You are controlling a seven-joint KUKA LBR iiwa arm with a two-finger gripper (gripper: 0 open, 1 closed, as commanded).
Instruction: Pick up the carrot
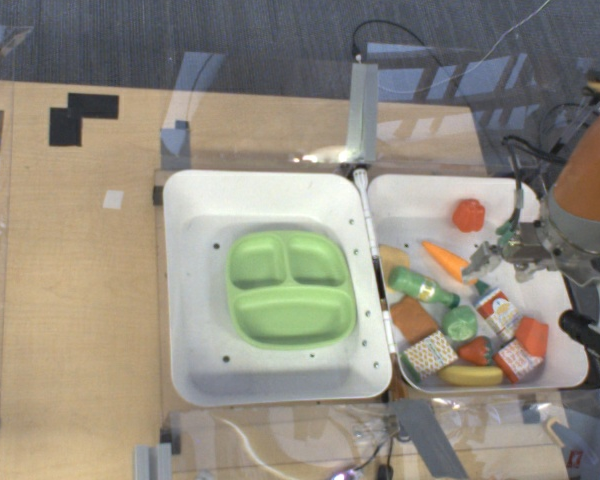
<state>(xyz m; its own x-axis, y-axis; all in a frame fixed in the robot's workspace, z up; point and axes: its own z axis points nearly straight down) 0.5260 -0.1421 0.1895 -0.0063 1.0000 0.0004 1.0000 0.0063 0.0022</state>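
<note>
The carrot, orange and tapered, lies in the right bin near its middle, pointing up-left. My gripper hovers just to the right of the carrot's thick end, reaching in from the right. Its two fingers stand apart, one near the carrot's end and one higher up, so it is open with nothing between them.
The right bin also holds a red round fruit, a green bottle, a brown block, small cartons, a banana and several other toy foods, crowded below the carrot. The left bin holds a green divided plate.
</note>
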